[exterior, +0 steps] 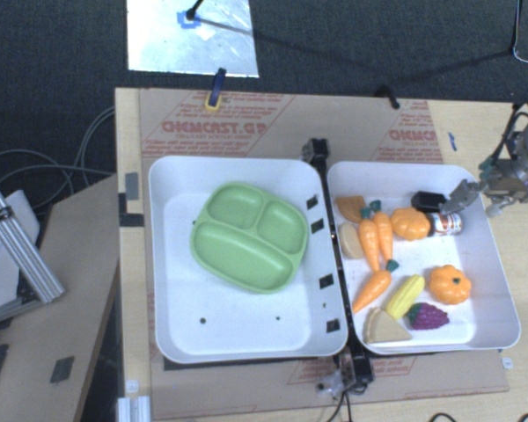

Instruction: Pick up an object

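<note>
- two bins: left bin (185,323) carries a green divided plate (246,236), right bin (486,266) carries the toy food.
- gripper (465,197) sits over the right bin's far right side, just above a small can (447,224) that lies beside an orange fruit (410,224).
- step, as i read it: approach, nothing lifted yet.
- can't tell whether the gripper is wide or narrow from this angle.
- next move calls for a descent centred on the small can, clear of the orange fruit.

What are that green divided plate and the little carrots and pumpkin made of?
Green plate: likely plastic, smooth and matte, one even colour, moulded compartments. Carrots and pumpkin: seemingly toy plastic, smooth uniform orange with a slight sheen; rubber is possible.
</note>
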Action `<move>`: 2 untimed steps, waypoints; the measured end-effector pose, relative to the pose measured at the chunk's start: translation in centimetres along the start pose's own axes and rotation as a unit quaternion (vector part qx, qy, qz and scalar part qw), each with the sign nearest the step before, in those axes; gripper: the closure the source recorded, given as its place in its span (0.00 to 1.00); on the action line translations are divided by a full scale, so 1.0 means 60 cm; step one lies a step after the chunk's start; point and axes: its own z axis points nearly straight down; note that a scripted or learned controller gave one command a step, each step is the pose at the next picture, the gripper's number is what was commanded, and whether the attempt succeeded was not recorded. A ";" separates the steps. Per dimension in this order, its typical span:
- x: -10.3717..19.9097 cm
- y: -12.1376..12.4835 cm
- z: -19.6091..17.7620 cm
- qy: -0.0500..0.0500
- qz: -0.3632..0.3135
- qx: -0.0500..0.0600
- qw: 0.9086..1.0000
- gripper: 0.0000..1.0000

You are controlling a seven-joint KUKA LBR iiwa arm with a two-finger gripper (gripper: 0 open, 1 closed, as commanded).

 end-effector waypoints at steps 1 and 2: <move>0.001 0.004 -0.013 -0.001 -0.002 -0.006 1.000 0.00; -0.002 -0.009 0.084 -0.001 -0.001 -0.004 1.000 0.00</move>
